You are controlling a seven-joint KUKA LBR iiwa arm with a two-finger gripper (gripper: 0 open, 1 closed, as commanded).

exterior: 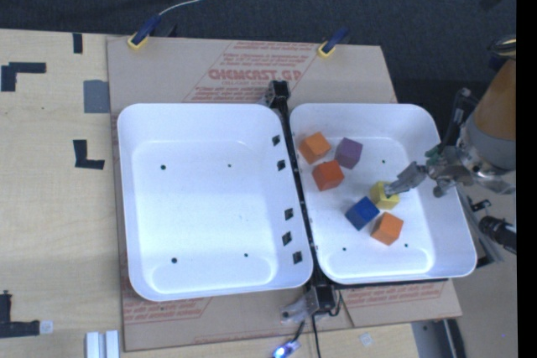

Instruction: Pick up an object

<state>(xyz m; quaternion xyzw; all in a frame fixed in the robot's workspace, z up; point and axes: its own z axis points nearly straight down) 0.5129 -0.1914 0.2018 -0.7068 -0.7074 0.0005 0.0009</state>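
- Your gripper (396, 187) sits low in the right bin (419, 123), touching the yellow block (386, 196).
- Finger state: cannot tell.
- Blue block (362, 212) touches the yellow one, likely crowding your grasp.

The pale wooden bench (50, 205) carries a brown cardboard sheet (252, 71) with red lettering, clamped at its far edge. Two shallow white bins, left (134, 205) and right (419, 121), sit touching side by side on it.
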